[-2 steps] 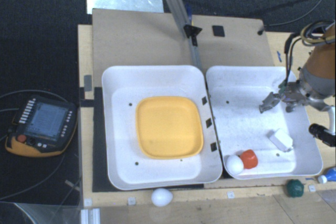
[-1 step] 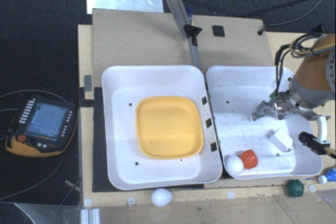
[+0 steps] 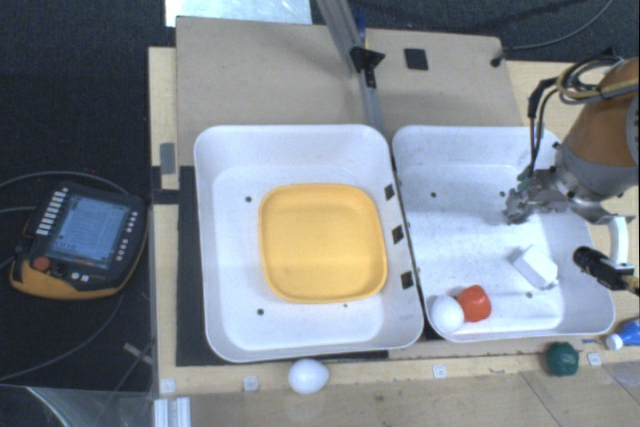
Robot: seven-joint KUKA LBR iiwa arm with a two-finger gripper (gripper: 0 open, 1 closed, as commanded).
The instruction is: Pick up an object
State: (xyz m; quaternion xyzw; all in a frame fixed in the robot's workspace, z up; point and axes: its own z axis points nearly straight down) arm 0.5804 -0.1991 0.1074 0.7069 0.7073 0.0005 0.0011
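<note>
We see two white bins side by side: the left bin [image 3: 225, 315] holds a yellow plate [image 3: 323, 242], the right bin [image 3: 450, 155] holds the small things. The gripper [image 3: 520, 206] hangs over the right bin's far right part; we cannot tell its state. The white block [image 3: 535, 266] lies just nearer than it and slightly right, its long axis slanted. The orange cup [image 3: 474, 303] and white ball [image 3: 446, 314] lie nearer still, to the left.
</note>
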